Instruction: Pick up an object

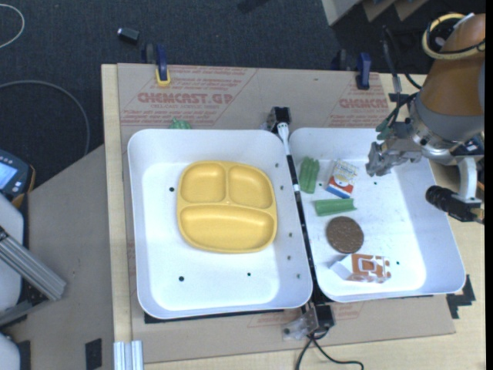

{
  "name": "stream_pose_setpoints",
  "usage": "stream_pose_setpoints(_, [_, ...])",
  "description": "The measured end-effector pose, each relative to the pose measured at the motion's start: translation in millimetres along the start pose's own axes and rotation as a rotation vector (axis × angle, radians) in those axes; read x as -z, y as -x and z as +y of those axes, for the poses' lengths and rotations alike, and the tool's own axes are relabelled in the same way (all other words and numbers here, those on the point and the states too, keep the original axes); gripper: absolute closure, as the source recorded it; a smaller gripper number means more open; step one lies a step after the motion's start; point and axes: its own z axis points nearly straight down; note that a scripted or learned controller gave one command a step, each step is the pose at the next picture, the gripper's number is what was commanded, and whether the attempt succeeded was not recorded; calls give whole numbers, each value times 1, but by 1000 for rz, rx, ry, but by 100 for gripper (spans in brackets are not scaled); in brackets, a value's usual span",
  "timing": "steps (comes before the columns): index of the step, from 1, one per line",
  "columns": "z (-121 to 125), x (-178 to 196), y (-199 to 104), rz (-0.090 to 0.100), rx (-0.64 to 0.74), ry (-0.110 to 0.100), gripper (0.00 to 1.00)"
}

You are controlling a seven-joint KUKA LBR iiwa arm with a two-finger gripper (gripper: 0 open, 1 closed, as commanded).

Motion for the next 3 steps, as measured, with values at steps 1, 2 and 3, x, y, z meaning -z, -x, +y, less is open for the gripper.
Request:
stream_pose_setpoints(1, [-75, -15, -66, 5, 4, -11, 100])
stream_pose_setpoints(2, [-102, 83, -138, 3, 8, 6, 100])
stream_pose_setpoints(3, [-107, 202, -150, 2, 4, 15, 100])
